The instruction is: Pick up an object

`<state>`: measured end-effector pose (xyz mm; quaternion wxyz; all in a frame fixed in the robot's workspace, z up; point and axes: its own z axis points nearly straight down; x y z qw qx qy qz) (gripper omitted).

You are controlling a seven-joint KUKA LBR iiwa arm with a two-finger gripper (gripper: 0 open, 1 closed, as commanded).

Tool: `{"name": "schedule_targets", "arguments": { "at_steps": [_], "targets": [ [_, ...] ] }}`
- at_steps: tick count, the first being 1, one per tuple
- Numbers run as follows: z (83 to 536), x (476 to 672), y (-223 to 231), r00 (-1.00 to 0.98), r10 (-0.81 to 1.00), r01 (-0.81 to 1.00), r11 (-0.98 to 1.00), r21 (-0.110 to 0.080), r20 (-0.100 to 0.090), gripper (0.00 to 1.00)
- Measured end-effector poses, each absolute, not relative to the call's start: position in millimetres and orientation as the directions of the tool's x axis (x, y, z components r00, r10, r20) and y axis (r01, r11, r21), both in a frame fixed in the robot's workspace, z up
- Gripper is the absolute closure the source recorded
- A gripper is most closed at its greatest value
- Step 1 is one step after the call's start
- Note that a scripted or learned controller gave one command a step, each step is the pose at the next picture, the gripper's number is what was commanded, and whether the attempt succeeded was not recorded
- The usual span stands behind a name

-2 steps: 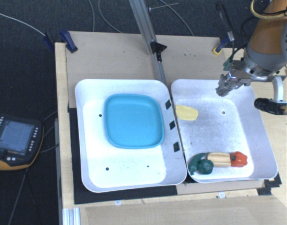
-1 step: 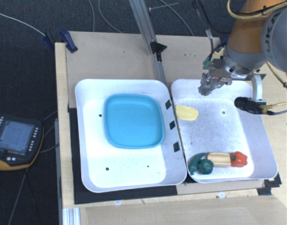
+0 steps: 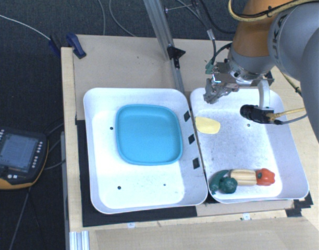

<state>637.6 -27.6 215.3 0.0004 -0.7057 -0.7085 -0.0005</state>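
Yellow slice (image 3: 207,125) lying flat by right bin (image 3: 243,147) left wall, just beneath hovering gripper (image 3: 216,94): likeliest target. Grip width unreadable. Green (image 3: 223,184), tan (image 3: 243,177) and red (image 3: 265,176) toys crowded together at near wall, probably harder to single out.

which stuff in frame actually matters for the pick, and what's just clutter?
Matters:
end effector, above the right bin's far end
yellow piece
green object
tan block
red object
right bin

Clutter:
blue plate in left bin
handheld pendant
blue clamp
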Motion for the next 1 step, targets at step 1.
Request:
{"name": "schedule_targets", "arguments": {
  "at_steps": [1],
  "targets": [
    [218.8,636.6,30.6,-0.005,1.000,1.000,0.005,0.001,0.002,1.00]
  ]
}}
